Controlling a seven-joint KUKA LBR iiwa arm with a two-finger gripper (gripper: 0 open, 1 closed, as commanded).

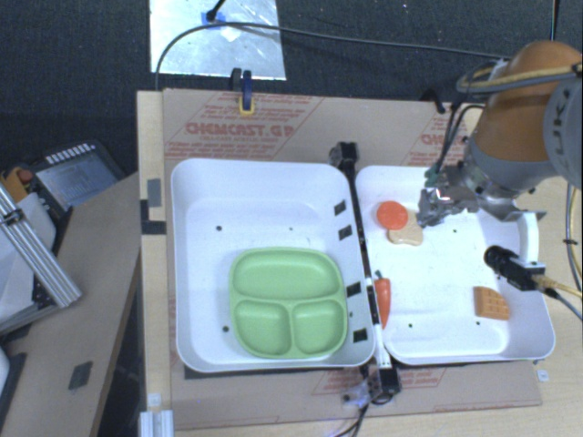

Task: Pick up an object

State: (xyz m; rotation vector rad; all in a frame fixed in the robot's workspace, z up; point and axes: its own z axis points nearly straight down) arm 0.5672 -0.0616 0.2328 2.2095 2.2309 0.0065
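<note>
Two white bins sit side by side on the surface [273, 121] in my feed. The left bin [196, 189] carries a green divided plate [288, 300], lying flat toward its near half. The right bin [455, 335] carries four small items: a round orange-red piece [393, 215] in the far left part, a pale tan piece [406, 236] just beside and touching it on the near side, a red-orange carrot-like piece [383, 300] against the left wall by the divider, and a brown waffle-like square [491, 304] near the right wall. I see the arm [524, 126] reaching in from the right, with the end effector [435, 209] low over the far part of the right bin, just beside the round piece and the tan piece. I cannot tell from this view how its grip stands, and I see no item between its tips.
</note>
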